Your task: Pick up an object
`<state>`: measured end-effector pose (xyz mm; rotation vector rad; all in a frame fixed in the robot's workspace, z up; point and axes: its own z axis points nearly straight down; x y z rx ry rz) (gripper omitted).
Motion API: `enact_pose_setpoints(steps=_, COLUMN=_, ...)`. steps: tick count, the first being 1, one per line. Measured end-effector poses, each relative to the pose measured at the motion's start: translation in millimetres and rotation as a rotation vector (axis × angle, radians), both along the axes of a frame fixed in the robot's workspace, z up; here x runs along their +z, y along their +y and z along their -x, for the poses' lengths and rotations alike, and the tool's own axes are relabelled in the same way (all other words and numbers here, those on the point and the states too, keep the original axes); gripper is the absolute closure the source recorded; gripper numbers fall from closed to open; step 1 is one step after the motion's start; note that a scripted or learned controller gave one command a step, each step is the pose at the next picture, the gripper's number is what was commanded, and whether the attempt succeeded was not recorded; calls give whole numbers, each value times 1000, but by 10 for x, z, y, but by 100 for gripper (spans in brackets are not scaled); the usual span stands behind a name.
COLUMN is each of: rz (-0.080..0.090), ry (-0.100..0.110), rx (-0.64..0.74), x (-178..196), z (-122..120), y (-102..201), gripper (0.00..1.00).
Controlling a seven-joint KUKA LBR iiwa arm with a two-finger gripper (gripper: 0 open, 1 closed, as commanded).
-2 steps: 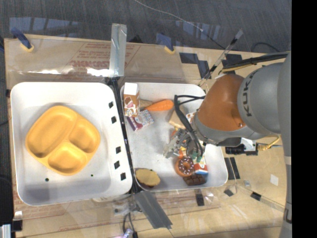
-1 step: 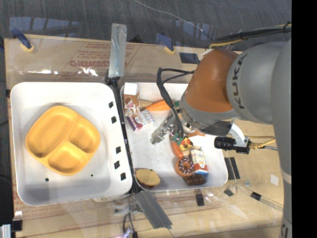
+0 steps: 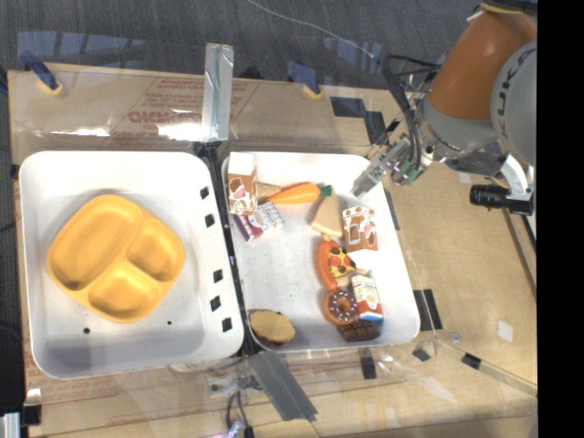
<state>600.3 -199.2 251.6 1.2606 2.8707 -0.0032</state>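
Pincer (image 3: 370, 179) of mine hovers over right bin's (image 3: 274, 286) upper right rim, nothing between fingers; apart or together, can't tell. Carrot (image 3: 297, 192) lies near it at bin top, beside milk carton (image 3: 241, 189). Donut (image 3: 343, 307) and cookie (image 3: 270, 327) sit lower. Yellow tray (image 3: 114, 256) in left bin (image 3: 41, 336)

right bin (image 3: 274, 281): bare floor at centre-left | toys crowd its far edge and right side, carrot (image 3: 294, 193) to donut (image 3: 343, 307) | left bin (image 3: 36, 245): yellow tray (image 3: 114, 255) covers the middle
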Motion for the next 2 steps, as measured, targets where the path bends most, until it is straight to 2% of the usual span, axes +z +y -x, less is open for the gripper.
enact_pose_setpoints(steps=1, rz=-5, ry=5, rx=-76, x=-257, z=-364, y=528, gripper=100)
enact_pose_setpoints(steps=2, rz=-5, ry=5, rx=-176, x=-15, z=-192, y=1105, gripper=100)
